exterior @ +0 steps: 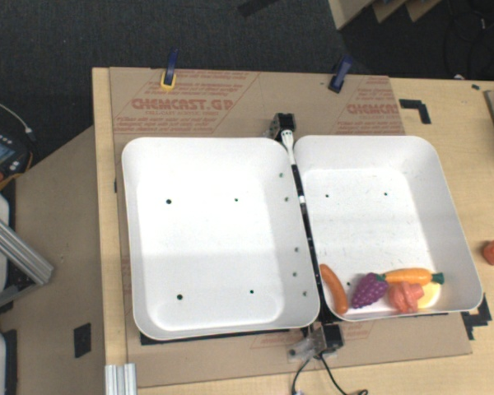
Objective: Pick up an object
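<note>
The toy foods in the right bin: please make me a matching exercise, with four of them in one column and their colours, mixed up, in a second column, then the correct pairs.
Things, all near the front edge of the right bin:
1. sausage
2. grapes
3. carrot
4. piece under the carrot

Colours:
A. purple
B. red-pink
C. orange-brown
D. orange with a green end

Right pairs: 1-C, 2-A, 3-D, 4-B.
</note>
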Robot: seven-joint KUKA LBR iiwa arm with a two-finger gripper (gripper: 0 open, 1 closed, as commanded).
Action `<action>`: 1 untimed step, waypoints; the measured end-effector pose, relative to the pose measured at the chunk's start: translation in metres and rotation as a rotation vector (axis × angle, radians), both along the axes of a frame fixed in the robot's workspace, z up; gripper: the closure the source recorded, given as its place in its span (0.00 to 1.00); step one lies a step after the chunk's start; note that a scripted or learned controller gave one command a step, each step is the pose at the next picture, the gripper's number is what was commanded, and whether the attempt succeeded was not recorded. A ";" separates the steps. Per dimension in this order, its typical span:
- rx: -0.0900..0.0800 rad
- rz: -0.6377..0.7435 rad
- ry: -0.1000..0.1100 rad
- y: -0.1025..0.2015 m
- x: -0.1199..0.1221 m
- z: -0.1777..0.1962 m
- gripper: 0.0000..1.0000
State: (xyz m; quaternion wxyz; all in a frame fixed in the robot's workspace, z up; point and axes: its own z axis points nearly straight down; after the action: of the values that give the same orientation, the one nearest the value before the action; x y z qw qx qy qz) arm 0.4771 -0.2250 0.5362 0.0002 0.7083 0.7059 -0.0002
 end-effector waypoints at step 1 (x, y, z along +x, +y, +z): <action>0.002 0.003 0.005 0.001 0.002 -0.059 1.00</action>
State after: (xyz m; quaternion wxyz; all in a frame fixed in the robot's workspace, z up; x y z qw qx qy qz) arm 0.4793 -0.2236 0.4774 -0.0021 0.7073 0.7069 -0.0011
